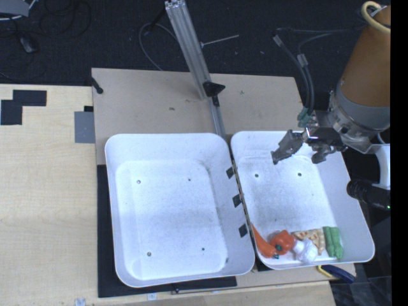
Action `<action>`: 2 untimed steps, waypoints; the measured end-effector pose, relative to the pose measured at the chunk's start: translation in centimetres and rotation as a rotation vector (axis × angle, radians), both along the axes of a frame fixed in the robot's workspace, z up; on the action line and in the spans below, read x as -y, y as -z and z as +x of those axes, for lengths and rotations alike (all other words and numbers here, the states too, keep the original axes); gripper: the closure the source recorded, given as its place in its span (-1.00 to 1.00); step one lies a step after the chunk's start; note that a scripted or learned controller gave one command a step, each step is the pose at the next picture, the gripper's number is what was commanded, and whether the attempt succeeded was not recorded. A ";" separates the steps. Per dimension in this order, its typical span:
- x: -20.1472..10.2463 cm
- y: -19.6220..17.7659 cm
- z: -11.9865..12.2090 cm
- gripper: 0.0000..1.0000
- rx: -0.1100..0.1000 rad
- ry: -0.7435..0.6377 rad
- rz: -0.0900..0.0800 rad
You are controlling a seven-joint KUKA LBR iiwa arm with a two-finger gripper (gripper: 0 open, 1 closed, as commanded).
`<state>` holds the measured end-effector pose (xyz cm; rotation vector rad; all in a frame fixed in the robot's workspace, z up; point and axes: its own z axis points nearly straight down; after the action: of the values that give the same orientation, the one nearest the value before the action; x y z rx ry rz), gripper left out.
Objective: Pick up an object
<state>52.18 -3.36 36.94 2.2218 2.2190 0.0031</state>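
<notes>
The gripper (298, 150) is seen spread open and unladen above the right bin (357, 222), well apart from the small objects (299, 242) heaped at its near edge.

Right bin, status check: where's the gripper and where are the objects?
Gripper open, nothing between fingers, over right bin's far end. Objects piled at near edge, untouched. Path between looks clear.

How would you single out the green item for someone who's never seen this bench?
Start at the right-hand bin, the one the arm reaches over. Look along its near edge, where a small cluster of objects lies. The green item is the upright ridged piece at the cluster's far right end, beside a white lump; the others are orange, tan or white.
</notes>
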 end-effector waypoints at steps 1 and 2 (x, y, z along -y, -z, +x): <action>-8.5 -5.7 3.6 -1.00 0.000 -0.007 0.001; -10.4 -2.3 -1.6 -1.00 -0.006 -0.003 -0.001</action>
<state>50.60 7.09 39.22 2.2214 2.2245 -0.0039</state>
